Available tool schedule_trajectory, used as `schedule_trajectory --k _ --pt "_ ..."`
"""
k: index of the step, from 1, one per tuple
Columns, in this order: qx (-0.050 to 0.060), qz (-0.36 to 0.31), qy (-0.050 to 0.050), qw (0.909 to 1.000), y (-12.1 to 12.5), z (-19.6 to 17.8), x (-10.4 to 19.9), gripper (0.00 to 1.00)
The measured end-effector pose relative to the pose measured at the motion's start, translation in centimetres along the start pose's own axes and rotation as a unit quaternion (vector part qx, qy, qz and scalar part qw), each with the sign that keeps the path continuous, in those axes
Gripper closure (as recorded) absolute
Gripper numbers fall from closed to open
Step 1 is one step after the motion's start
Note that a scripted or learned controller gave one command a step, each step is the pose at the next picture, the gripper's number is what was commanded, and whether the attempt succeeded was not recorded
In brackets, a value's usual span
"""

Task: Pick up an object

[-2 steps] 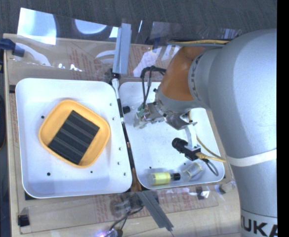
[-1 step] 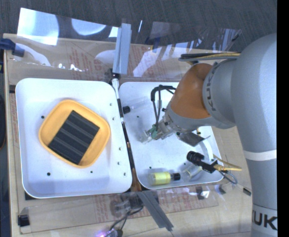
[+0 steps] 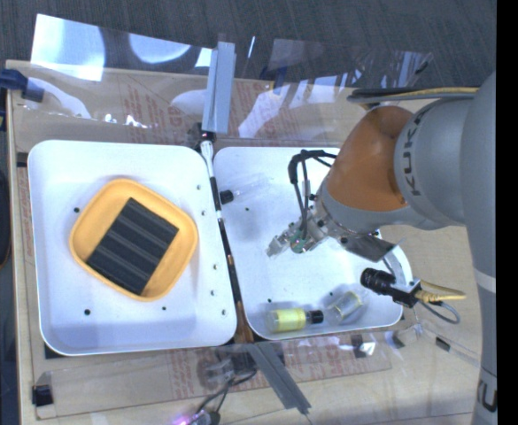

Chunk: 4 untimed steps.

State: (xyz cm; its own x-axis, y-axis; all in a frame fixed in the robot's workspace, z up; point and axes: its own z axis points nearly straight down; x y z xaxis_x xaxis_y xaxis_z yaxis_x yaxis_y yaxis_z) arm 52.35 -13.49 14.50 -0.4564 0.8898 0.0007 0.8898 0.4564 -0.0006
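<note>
- Camera view: the grey arm with an orange band (image 3: pixel 391 171) reaches in from the right over the right shallow white bin (image 3: pixel 259 171).
- The two-finger gripper (image 3: pixel 285 240) hangs low over the middle of that bin's floor, tip pointing left. I cannot tell whether it is spread or pressed together, and nothing can be made out in its grasp.
- A small yellow bottle with a black cap (image 3: pixel 289 317) lies on its side near the right bin's front wall, apart from the gripper.
- A small silvery cylinder (image 3: pixel 345 304) lies tilted just to the right of the bottle.
- The left shallow white bin (image 3: pixel 55 264) holds a rounded square yellow dish (image 3: pixel 95 215), turned at an angle.
- A black ribbed rectangular pad (image 3: pixel 135 244) rests inside the dish.
</note>
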Motion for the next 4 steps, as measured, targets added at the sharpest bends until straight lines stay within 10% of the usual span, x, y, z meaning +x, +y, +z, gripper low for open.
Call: schedule_trajectory --k 1,2,3,4 --pt "0.002 0.134 0.002 0.9909 -1.7 4.7 4.1 1.0" --pt "0.0 -0.114 -0.001 0.9934 -2.9 2.1 2.8 1.0" --pt "0.001 -0.087 0.001 0.9962 1.2 5.4 -2.2 1.0" --pt "-0.001 -0.237 -0.002 0.9714 5.3 2.5 -7.0 1.0"
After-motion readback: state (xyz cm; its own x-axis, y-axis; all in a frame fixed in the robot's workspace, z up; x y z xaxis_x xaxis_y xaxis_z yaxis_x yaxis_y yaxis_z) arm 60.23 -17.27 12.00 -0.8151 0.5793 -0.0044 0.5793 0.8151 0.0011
